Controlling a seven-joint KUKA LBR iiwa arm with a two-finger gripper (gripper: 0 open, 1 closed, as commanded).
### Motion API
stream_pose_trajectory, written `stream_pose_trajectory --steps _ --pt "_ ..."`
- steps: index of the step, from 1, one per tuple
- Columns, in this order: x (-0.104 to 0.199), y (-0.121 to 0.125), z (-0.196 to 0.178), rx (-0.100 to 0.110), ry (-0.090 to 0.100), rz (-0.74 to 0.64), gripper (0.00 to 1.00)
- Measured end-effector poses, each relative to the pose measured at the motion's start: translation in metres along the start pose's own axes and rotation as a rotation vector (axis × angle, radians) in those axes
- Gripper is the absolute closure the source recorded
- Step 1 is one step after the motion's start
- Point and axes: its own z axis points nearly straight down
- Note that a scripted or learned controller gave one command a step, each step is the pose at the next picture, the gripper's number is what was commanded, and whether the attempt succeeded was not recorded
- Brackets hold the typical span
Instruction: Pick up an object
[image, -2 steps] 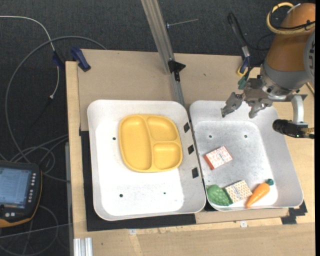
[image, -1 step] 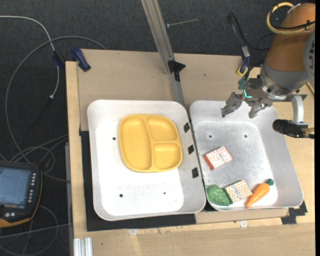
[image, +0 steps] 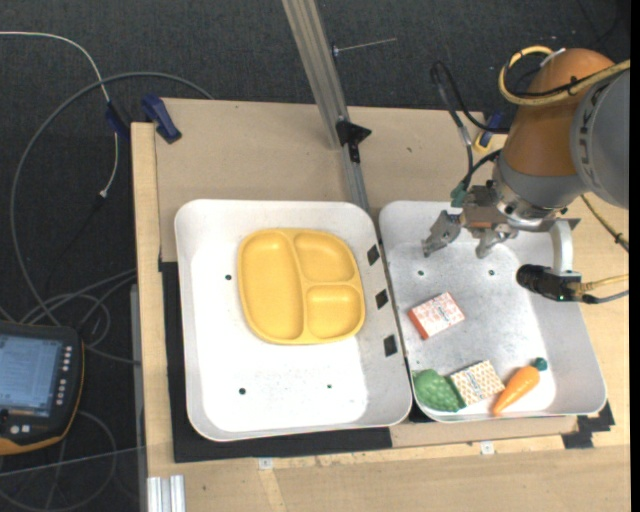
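My gripper (image: 466, 241) hangs over the far part of the right bin (image: 560, 340), its two fingers spread apart with nothing between them. Below it, near the bin's middle, lies a red and white box (image: 436, 315). Along the bin's near edge sit a green object (image: 438, 389), a small patterned packet (image: 476, 382) and an orange toy carrot (image: 516, 389). The gripper is well above and behind all of these.
The left bin (image: 210, 330) holds a yellow divided plate (image: 299, 283). A metal post (image: 320, 65) rises behind the bins' shared edge. A tablet (image: 35, 375) and cables lie off the bench at the left.
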Motion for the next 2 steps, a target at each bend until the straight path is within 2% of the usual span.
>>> stream_pose_trajectory --steps 2 --pt "-0.001 -0.002 0.088 0.000 0.000 0.000 0.00"
